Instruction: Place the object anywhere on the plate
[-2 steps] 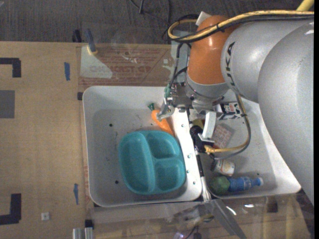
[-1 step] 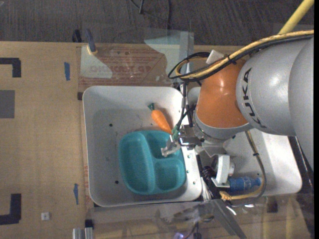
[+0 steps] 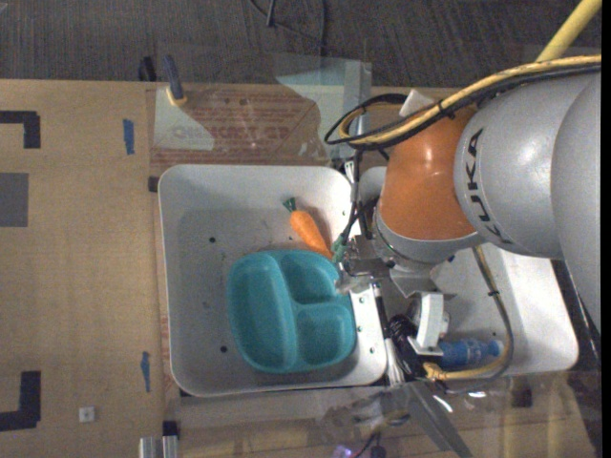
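orange carrot (image 3: 309, 228) w/ green top – beside teal plate (image 3: 286, 313); gripper (image 3: 346, 260) state unclear.

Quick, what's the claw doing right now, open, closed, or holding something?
Claw: cannot be told. It sits at the right edge of the teal plate, close to the carrot, which lies in the white bin beside the plate.

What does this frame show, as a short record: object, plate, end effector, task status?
object: toy carrot, lying in the left bin, just off the plate's upper right edge
plate: teal divided plate, in the same bin
end effector: low at the bin's right wall, near the carrot and plate edge
task status: carrot not yet on plate
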Controlling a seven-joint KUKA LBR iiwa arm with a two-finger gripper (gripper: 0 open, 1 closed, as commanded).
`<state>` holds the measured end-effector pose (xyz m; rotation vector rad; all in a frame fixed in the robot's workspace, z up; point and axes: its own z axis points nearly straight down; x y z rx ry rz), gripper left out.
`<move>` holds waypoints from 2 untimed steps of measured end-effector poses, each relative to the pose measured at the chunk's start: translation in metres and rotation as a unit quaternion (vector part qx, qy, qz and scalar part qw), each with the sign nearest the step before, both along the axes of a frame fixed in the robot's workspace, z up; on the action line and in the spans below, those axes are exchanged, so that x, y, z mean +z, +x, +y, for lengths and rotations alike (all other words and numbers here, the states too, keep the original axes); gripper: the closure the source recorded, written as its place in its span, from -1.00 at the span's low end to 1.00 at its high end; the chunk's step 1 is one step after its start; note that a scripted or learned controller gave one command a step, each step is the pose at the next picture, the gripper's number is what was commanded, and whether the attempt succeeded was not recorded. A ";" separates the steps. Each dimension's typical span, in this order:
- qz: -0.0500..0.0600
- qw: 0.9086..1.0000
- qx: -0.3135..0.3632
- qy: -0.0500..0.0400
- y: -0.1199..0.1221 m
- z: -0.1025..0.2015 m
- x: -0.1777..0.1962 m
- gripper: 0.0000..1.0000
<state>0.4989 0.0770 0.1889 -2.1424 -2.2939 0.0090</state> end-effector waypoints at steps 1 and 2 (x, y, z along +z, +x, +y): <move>-0.001 1.000 0.027 0.001 0.016 0.024 -0.061 1.00; -0.004 1.000 0.021 -0.005 0.029 -0.067 -0.030 1.00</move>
